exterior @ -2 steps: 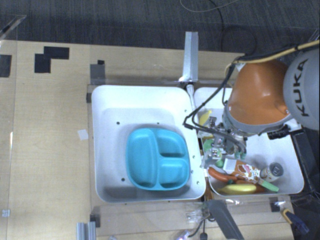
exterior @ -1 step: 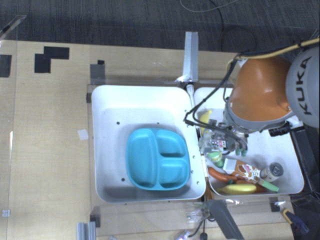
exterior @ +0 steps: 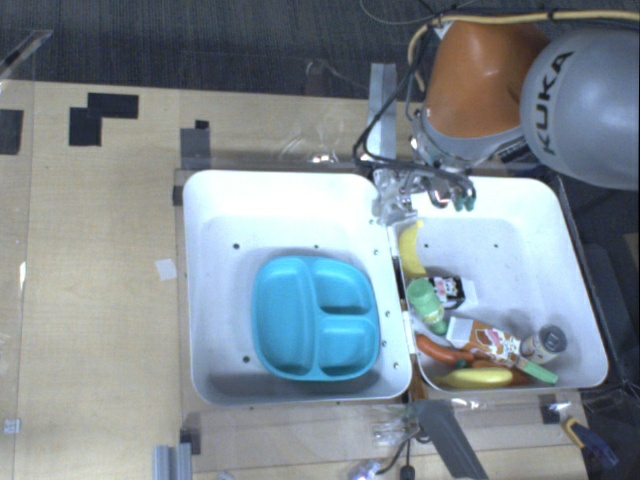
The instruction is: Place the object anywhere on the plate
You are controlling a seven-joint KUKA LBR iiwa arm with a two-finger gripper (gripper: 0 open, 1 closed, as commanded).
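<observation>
One word reads — "KUKA", on the arm (exterior: 580, 98).

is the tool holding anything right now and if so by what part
Cannot be told. The tool hangs above the yellow banana in the right bin.

End effector (exterior: 425, 196) low, arm overhead

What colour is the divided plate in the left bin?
Light blue; the plate shows plainly in the camera view.
</observation>
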